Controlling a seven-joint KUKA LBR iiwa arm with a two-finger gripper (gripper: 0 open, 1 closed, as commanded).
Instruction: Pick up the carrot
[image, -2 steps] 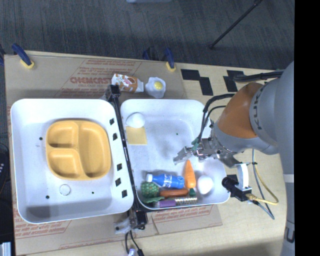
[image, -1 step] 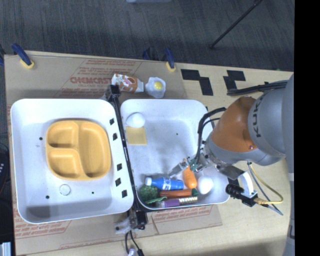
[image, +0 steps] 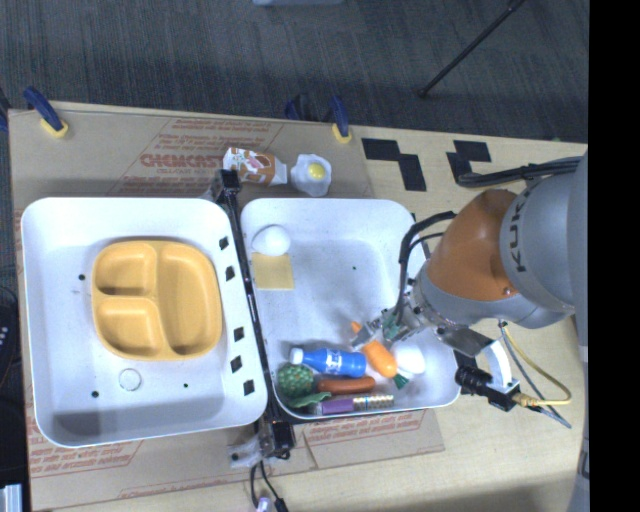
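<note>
Arm's down in the right bin, gripper low at the near-right corner, right over the carrot. Carrot sits just beside the blue bottle, w/ a hot dog touching below. Can't tell finger state, wrist blocks it. Looks like grasp approach/close step. Next imo: close on the carrot only, lift straight, w/o dragging the clutter.
</note>
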